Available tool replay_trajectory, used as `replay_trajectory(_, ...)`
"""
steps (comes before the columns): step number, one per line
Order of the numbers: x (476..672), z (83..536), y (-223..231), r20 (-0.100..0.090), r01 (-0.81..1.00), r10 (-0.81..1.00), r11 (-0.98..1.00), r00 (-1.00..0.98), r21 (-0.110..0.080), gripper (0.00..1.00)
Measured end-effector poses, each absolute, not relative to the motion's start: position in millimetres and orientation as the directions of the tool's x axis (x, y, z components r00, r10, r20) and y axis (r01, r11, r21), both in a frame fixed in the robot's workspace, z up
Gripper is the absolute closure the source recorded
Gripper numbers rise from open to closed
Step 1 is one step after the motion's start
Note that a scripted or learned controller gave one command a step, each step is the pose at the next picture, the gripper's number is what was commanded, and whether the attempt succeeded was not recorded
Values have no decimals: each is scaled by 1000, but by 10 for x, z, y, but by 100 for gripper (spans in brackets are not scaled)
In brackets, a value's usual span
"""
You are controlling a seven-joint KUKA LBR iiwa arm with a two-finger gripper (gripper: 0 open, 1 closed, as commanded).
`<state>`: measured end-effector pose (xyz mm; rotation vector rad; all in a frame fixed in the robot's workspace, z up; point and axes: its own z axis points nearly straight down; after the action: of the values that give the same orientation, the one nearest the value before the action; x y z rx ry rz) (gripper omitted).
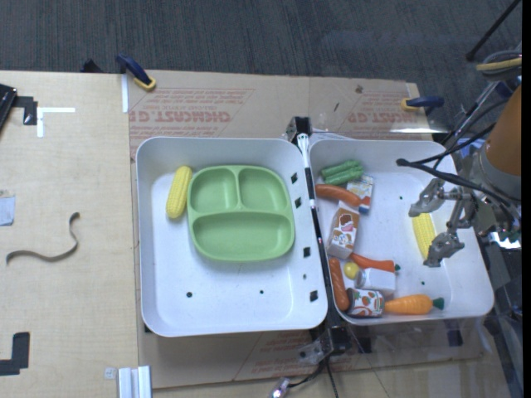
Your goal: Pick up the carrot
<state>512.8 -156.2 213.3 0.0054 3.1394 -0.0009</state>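
Gripper (437, 222) hovering over corn (423, 233) in right bin (477, 301), fingers spread, pinching nothing; approach step; next needing shift near-left to carrot (408, 305).

Plate (241, 240) in left bin (158, 301) (centred, seemingly)

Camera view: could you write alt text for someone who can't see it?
A robot gripper hangs open over a corn cob in the right bin, which also holds a carrot at its near edge. The left bin holds a green divided plate.
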Motion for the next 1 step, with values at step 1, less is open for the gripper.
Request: replay_trajectory(1, 4788, 2126, -1538, -1, -160, -160, 987, -987, 0, 0)
